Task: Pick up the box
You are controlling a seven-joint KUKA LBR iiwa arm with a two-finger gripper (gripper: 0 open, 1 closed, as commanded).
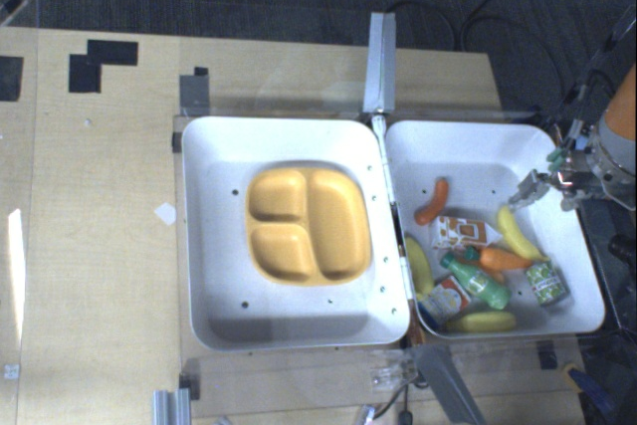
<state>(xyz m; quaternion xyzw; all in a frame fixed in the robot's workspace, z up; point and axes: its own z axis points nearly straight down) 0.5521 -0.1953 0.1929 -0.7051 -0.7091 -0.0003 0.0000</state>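
From above the bench, we saw the gripper (542,186) hanging over the right side of the right bin (468,139), its fingers spread and nothing between them, with the grey arm (607,149) reaching in from the right edge. The box (461,233), a small white carton with orange printing, lay flat near the middle of that bin, to the left of the gripper and apart from it. Around the box we counted a red sausage (432,200) just on its far-left side, a yellow banana (516,232) to its right, and a carrot (501,260) and a green bottle (476,280) at its near side (the carrot lay partly across the bottle). A second banana (418,266) rested along the bin's left wall, a third (482,321) along the near wall, and a small green-labelled can (546,283) sat at the near right. In the left bin (214,214) we saw a yellow divided tray (308,223) lying at the centre.
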